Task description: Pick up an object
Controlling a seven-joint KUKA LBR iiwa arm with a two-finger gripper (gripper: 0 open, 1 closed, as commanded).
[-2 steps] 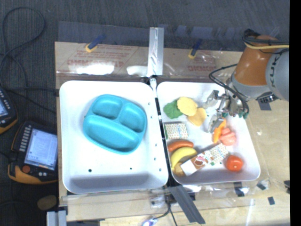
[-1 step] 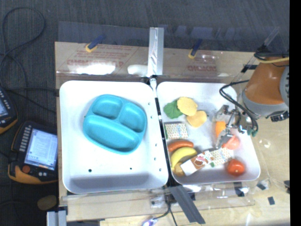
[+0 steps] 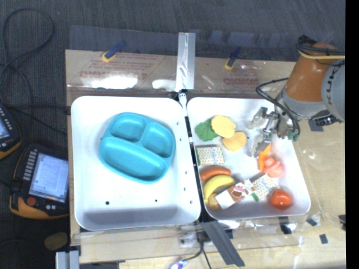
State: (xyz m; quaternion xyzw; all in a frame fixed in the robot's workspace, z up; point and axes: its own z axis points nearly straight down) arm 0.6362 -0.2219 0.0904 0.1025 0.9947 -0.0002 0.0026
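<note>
hovering over the right bin (image 3: 303, 178) near its right edge, the gripper (image 3: 268, 129) sits just above an orange carrot (image 3: 262, 160); its grip state cannot be told. the carrot looks light, stiff and smooth: grasp across its narrow middle, clear of the pink piece (image 3: 274, 167).

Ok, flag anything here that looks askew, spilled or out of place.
Nothing looks spilled or damaged. The blue tray lies at a slant in the left bin, not square to its walls. The toy foods are heaped loosely in the right bin, the banana partly overlapped by a small carton. The tool hangs over that heap.
</note>
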